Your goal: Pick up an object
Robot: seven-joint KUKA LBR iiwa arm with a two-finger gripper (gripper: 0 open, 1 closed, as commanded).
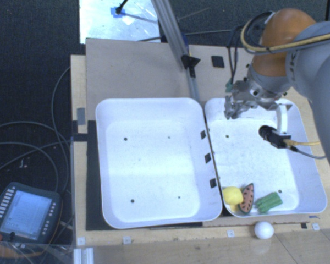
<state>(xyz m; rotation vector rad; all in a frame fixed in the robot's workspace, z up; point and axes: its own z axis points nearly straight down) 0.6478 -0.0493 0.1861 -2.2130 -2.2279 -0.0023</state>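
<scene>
Bench: pale brown board [137, 70] on dark carpeted floor, with a bright taped patch of floor at the top and loose cables trailing down the left side. A teach pendant [23, 212] with lit screen lies at lower left.

Left bin [107, 164]: shallow, white, a few dark dots on its base.

Right bin [305, 164]: shallow, white, touching the left bin along clipped edges. Near its front edge lie a yellow object [232, 195], a watermelon-slice toy [247, 197] just beside it, and a green object [268, 201] close by.

White ball [264, 230]: on the bench, outside the right bin's front rim.

Gripper [233, 110]: above the right bin's rear-left corner, well apart from the toys; whether it is apart or together cannot be told.
</scene>
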